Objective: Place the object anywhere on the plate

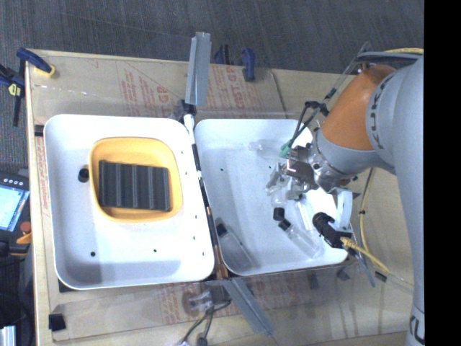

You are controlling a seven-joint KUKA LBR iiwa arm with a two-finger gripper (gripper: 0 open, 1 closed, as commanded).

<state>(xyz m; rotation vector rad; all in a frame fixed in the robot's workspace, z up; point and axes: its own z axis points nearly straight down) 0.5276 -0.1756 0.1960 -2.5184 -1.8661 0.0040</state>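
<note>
A yellow plate (pixel 135 150) carrying a dark ribbed block (pixel 135 186) sits in the left bin (pixel 65 258) on the worktop (pixel 108 85). The grey arm (pixel 389 121) reaches into the right bin (pixel 230 193), its claw (pixel 288 193) low among clear and black bits. No object for the plate can be made out, nor which way it lies.

One cam, fixed high above the bench (pixel 108 78), looking down at a slant. Far enough back to fit both white bins, left bin (pixel 65 258) and right bin (pixel 238 244), plus bench edges and dark floor (pixel 144 6) beyond. Arm (pixel 389 121) enters from the right.
</note>
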